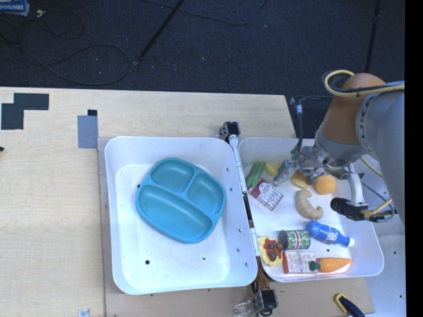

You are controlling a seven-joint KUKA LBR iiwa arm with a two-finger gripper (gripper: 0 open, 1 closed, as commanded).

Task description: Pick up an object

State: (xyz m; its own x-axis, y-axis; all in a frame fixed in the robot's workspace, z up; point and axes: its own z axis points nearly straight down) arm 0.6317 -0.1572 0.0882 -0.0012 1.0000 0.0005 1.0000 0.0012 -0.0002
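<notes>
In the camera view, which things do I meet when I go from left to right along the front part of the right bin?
Yellow and red packet → green can → blue bottle. Just in front of these: red and white box → carrot.

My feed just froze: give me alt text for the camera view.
The arm's gripper hangs over the right bin, among small food items including a blue bottle, a carrot and a green can. The left bin holds a blue divided plate.
</notes>
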